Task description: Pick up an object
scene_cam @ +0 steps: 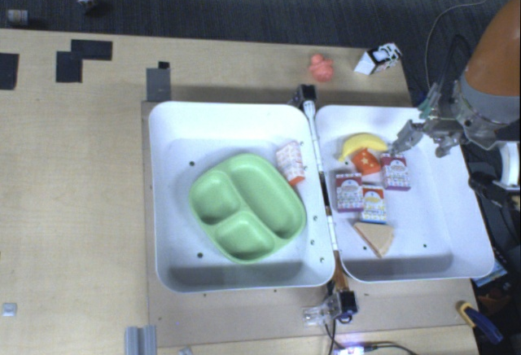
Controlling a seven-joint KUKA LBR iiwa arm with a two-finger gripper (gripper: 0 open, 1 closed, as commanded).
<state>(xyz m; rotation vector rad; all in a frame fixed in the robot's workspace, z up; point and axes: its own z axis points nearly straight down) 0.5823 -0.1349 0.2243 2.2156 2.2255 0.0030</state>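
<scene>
While the green divided plate fills the left bin, the graspable pile sits at the upper left of the right bin: three small cartons, likely light and stiff, best pinched across their narrow sides; a wedge; a banana. The gripper hovers just right of the banana, holding nothing; its spread I cannot tell.
</scene>
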